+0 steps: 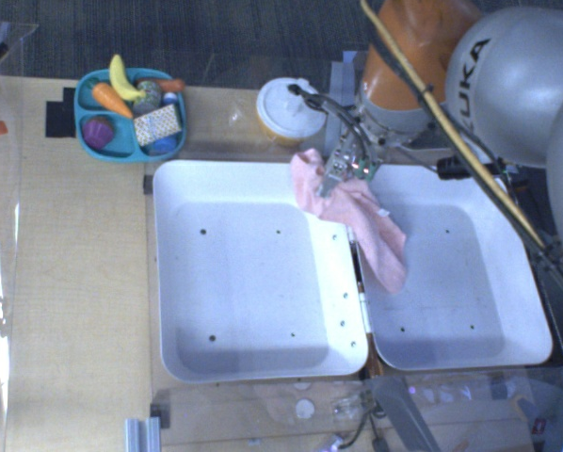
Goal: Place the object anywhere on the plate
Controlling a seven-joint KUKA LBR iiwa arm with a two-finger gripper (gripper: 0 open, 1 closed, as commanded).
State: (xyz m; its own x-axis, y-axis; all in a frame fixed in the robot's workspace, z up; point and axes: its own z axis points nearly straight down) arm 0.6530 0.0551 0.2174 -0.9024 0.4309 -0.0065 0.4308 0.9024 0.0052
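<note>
Pink cloth: soft pink fabric rag [357,219], hanging limp across the seam between the left white bin [244,281] and right white bin [460,281].
Gripper: the two-finger gripper [336,172] pinches the rag's upper edge.
Handling: light, floppy, likely to drape and snag; best held by a bunched fold.
Plate: blue compartment plate [131,116] with toy food, well apart.

Two white bins [249,365] [470,347], one pink cloth [361,219], one blue plate [86,111] of toy food, one yellow-rimmed cup [283,109].

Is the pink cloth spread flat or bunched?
Bunched: the cloth hangs in crumpled folds at the gripper, trailing over the divide between the bins.
</note>
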